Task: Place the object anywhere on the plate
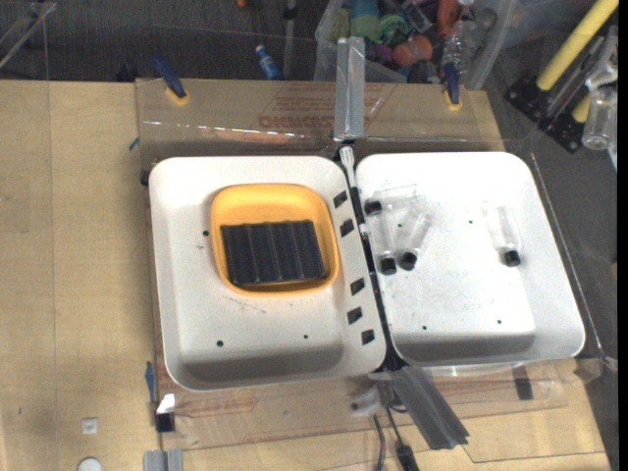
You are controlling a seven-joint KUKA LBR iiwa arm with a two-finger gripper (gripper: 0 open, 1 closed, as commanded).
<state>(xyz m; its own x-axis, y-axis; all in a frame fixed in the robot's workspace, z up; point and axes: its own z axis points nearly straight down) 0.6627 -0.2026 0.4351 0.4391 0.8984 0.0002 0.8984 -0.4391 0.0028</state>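
We looked down on a wooden bench (69, 263) that carried two shallow white bins side by side, the left bin (182, 292) and the right bin (461, 302), touching along a central seam marked by a row of small black tabs (351, 253). Beyond the far edge of the bench stood a clear crate of coloured toys (412, 8). In the left bin, towards its far side, lay a yellow-orange plate (270, 196) with rounded corners, sitting flat on the bin floor. On the plate rested a dark ribbed block (273, 251), lying flat and covering most of the plate's middle, its ribs running near to far and its edges inside the plate's rim. In the right bin we saw a cluster of clear tubes with black caps (407, 235) lying on their sides close to the seam, and one more capped tube (505, 232) lying apart from them, further right. A small blue clamp (175, 88) gripped the far left corner of the bench. Of the arm's pose we could say nothing, and we could not tell how wide the claw stood or whether it had hold of anything.
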